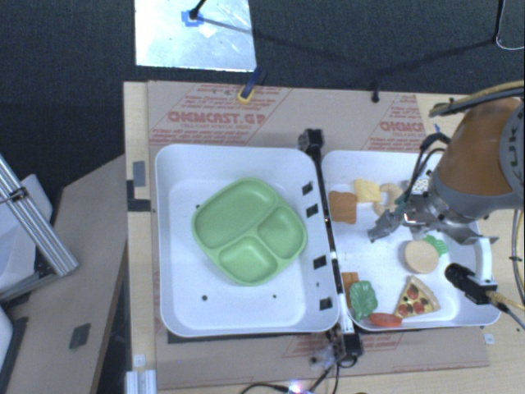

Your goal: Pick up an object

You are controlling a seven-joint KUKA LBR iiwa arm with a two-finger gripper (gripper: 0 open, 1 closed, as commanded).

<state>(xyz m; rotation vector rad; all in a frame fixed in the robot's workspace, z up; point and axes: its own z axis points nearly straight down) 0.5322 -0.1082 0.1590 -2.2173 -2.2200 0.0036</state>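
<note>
While claw (385, 226) hovers in right bin (361, 269) | bread slice (342, 206) just left | grip: cannot tell

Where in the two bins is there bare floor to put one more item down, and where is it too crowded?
The left bin has bare floor all around the green divided plate, widest along its front edge. The right bin is crowded: bread slice, cheese, gripper, round cookie, pizza slice and broccoli. One bare patch lies between bread and broccoli.

bench (107, 220): tan | cardboard sheet (271, 113) on it | 2 white bins (176, 245) on sheet
</note>
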